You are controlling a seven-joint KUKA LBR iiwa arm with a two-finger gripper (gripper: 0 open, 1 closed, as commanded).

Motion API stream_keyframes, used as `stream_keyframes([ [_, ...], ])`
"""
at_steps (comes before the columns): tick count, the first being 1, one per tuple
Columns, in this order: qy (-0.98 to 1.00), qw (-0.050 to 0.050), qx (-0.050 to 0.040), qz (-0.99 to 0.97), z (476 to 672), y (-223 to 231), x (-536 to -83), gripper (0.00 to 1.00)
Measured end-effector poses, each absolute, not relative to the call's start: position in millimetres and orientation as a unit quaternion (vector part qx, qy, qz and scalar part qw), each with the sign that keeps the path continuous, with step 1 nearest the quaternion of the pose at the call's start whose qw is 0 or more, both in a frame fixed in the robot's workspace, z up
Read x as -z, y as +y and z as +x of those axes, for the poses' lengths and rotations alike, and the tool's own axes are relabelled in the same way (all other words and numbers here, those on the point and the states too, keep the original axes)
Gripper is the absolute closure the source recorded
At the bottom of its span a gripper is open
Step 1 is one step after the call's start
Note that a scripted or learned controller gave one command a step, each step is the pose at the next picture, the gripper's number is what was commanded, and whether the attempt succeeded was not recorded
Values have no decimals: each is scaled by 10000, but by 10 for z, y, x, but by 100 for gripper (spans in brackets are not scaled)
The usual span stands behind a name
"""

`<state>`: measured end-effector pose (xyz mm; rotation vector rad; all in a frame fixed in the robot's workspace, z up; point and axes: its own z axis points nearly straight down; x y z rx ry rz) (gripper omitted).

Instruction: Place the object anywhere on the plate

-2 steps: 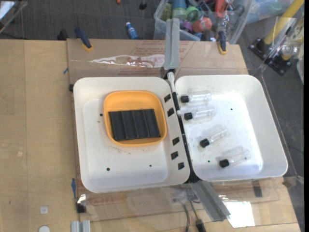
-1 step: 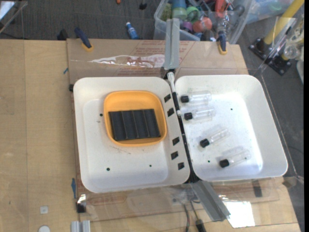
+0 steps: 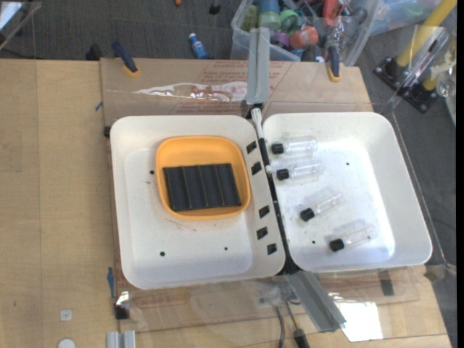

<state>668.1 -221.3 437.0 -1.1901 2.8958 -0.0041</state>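
Left bin (image 3: pixel 138 267): orange plate (image 3: pixel 203 149) w/ black ribbed insert (image 3: pixel 201 187) lying in it. Right bin (image 3: pixel 406 216): four clear vials w/ black caps, all on their sides, apart from each other: vial 1 (image 3: pixel 293 147) top, vial 2 (image 3: pixel 299 172) just below, vial 3 (image 3: pixel 320 206) mid, vial 4 (image 3: pixel 351 236) lowest. None on plate. Tool state: cannot tell.

Left bin (image 3: pixel 138 263): orange plate (image 3: pixel 203 148) carries black ridged block (image 3: pixel 201 187); right bin (image 3: pixel 406 194) open around four vials (image 3: pixel 293 148).
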Motion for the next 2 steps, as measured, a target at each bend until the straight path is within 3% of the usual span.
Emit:
stream_keyframes([
  [2, 7504, 43, 13, -6610, 6680, -2212, -4362, 100],
])
